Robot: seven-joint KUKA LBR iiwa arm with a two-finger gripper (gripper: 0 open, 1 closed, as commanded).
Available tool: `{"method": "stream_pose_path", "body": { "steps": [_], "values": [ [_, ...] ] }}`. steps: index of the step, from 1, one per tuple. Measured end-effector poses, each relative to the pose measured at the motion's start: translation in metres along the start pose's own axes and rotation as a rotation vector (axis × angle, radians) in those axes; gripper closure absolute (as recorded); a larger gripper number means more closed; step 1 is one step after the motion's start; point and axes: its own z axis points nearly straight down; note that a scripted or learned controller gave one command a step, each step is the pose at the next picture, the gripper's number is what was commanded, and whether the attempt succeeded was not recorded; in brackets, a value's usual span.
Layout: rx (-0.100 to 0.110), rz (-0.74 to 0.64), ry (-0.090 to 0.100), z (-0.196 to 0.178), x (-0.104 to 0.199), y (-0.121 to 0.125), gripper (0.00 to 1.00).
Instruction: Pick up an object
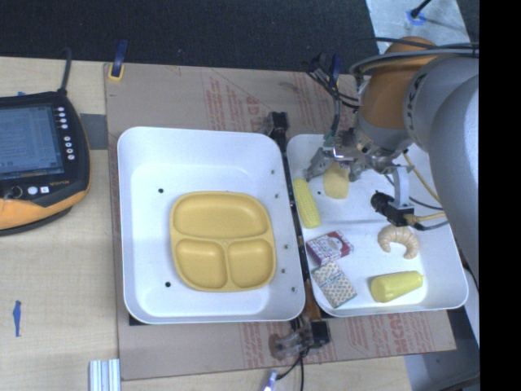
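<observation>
A pale yellow object [335, 184] sits directly under the tool [342, 160] in the right bin [444, 300]; whether the tool grips it, I cannot tell.

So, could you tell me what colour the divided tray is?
Pale yellow tray, in the camera view.

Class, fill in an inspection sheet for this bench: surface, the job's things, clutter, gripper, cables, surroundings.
Surface: brown board under two white bins.
Job's things: right bin holds corn cob, croissant, yellow block, two packets; a pale yellow piece below the gripper.
Clutter: left bin holds a yellow divided tray.
Gripper: gripper low over the right bin's far end; grasp unclear.
Cables: wires by the wrist.
Surroundings: pendant at left.
</observation>
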Motion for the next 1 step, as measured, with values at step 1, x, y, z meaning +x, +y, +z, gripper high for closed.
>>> {"method": "stream_pose_path", "body": {
  "steps": [1],
  "values": [
    [-0.003,0.002,-0.001,-0.0002,-0.0126,0.0002,0.00]
  ]
}}
